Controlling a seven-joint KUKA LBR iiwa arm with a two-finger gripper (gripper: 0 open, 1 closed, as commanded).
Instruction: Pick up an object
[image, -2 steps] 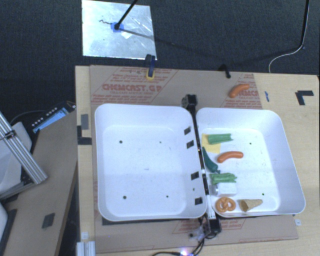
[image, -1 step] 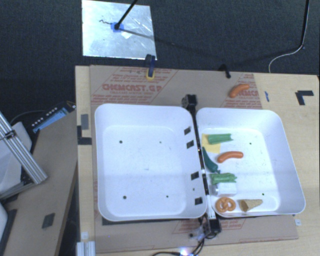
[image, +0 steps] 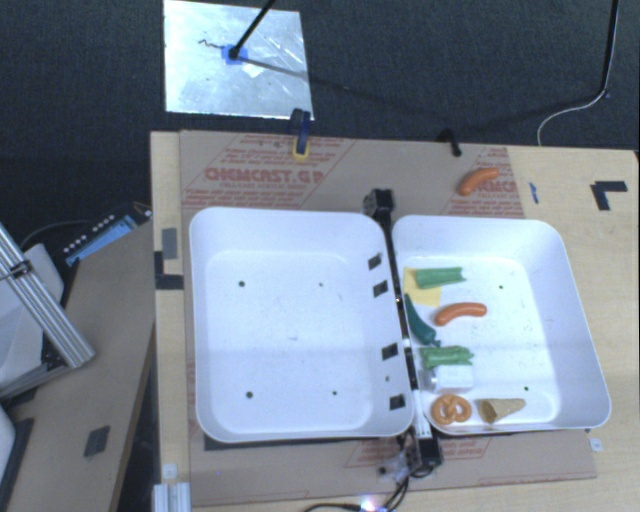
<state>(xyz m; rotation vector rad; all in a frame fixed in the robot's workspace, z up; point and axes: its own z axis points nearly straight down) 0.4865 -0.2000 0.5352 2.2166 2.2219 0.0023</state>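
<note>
A: What is the camera view showing on the bench?

B: Two shallow white bins are sitting side by side. The left bin (image: 290, 320) is lying next to the right bin (image: 500, 330), and the right one is carrying the small items.

A: How are those items lying?

B: They are crowding the right bin's left wall, probably because they are being tipped or dropped in loosely rather than arranged. A green bean (image: 438, 275) is lying at the top, touching a yellow square (image: 426, 296). An orange sausage (image: 461, 312) is lying just below. A dark green pod (image: 419, 322) is running along the wall. A second green piece (image: 446, 354) is resting on a white block (image: 452, 377). A pretzel (image: 451, 408) and a cone (image: 500, 408) are sitting near the front edge. Another sausage (image: 478, 181) is lying outside, on the cardboard sheet (image: 270, 172) behind the bins.

A: And the gripper's state?

B: It cannot be told whether it is gripping anything. No item is being held, so the pick is judged as not yet begun.

A: Which item suits the pick?

B: The orange sausage is lying apart from its neighbours, so it is looking the easiest.
</note>
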